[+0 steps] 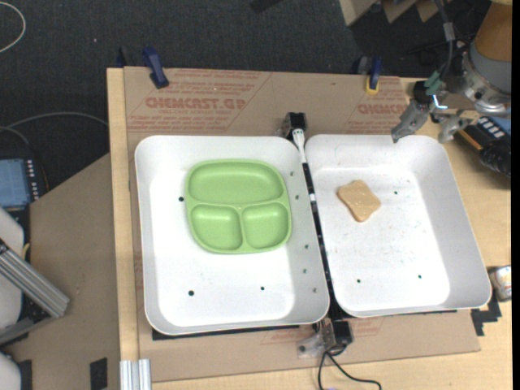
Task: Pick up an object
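Pincer [424,114] sits high at the far right corner, above the back rim of the right bin [455,218], and its fingers are spread with nothing between them — one dark finger points down-left toward the rim, the other sits further right.

Now across from the left. The left bin [154,242] carries a green divided plate [238,205], lying flat, one long compartment at the back and two smaller ones in front. Flat and broad, it looks a poor fit for two fingers, so I'd judge it the harder pick. The right bin holds a small tan biscuit-shaped piece [358,200], alone in the back-left part of that bin, well apart from every wall. That's the likely target — near the arm, with free space all round.

To do this well, the pincer should come in over the tan piece, turn so the fingers straddle its narrow waist, drop low enough to get beside it rather than on top, then close.

Underneath, a brown board [203,96] with red lettering covers the surface, clamped at the back by a blue clamp [154,66]. Dark carpet [162,15] lies behind, with cables [337,372] trailing off the front edge.
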### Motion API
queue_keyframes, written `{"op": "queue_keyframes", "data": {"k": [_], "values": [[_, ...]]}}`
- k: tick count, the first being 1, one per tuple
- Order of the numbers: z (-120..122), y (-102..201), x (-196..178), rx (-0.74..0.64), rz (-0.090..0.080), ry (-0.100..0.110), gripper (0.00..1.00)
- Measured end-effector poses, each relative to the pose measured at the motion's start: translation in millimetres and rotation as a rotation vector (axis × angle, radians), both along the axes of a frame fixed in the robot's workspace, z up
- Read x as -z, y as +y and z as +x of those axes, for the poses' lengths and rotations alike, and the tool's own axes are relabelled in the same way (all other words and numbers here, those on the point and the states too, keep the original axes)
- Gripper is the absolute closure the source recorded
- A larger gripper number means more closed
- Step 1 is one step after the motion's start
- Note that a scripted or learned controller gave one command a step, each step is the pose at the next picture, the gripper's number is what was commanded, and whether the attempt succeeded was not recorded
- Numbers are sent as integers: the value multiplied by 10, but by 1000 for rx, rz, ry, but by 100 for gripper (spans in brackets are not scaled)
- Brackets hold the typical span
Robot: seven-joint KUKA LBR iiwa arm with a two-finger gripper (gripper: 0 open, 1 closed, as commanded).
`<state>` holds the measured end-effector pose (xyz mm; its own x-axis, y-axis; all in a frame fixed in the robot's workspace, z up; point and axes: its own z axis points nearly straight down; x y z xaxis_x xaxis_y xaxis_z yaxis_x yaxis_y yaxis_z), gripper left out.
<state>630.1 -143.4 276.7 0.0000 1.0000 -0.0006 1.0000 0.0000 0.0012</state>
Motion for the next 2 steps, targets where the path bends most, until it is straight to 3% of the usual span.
{"op": "queue_keyframes", "data": {"k": [1, 2], "values": [[-370, -315, 1871, 4, 4, 18, 0], [75, 547, 1815, -8, 1, -3, 0]]}}
